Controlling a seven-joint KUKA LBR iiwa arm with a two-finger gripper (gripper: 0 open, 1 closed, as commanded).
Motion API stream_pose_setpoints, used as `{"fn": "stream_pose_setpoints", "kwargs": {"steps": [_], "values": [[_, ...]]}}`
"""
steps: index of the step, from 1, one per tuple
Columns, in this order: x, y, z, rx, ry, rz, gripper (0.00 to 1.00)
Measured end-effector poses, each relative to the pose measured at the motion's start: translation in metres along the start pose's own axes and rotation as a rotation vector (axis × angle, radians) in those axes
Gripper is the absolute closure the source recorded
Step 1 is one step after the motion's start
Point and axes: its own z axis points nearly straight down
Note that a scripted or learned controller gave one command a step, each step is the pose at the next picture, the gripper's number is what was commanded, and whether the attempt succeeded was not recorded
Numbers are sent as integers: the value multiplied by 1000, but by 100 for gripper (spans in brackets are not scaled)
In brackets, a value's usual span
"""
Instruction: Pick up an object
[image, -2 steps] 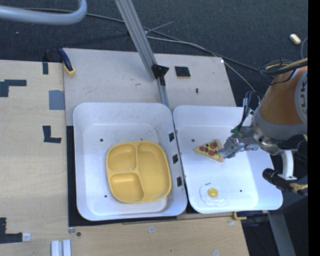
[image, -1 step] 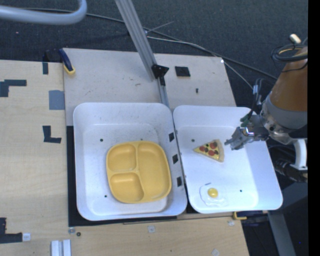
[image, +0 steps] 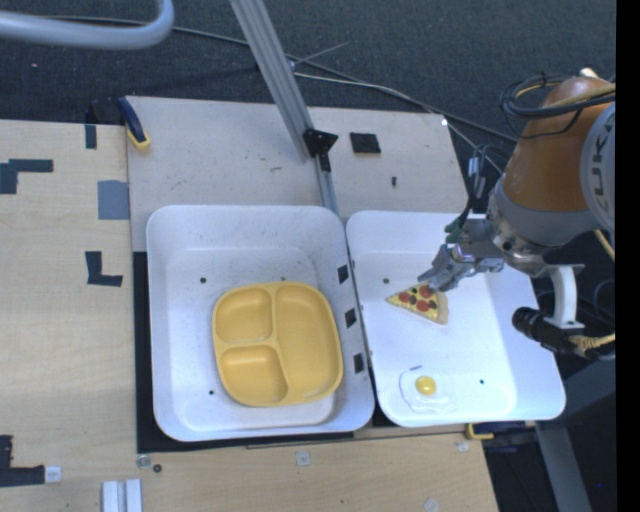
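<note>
Now the end effector (image: 447, 274), grip state unclear, hovers at the pizza slice (image: 421, 301); flat toy, could easily slip.

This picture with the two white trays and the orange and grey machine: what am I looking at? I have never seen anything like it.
You are looking down at a slant from one fixed camera above a wooden bench. The grey and orange shape on the right is a robot arm, moved by a program. At its end is a gripper, a simple two-finger hand, and its job is to pick up an object.

Two shallow white bins sit side by side. The left bin holds a yellow plate with three compartments. The right bin holds a toy pizza slice and, nearer the front, a toy fried egg.

The gripper is low over the right bin, right at the pizza slice's upper edge. From this angle I cannot tell whether its fingers are around anything, so I would not say it holds the slice.
</note>
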Motion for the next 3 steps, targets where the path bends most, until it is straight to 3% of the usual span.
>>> {"fn": "stream_pose_setpoints", "kwargs": {"steps": [2,3], "values": [[105,26,-4,1,0,-1,100],[154,40,18,2,-1,0,100]]}}
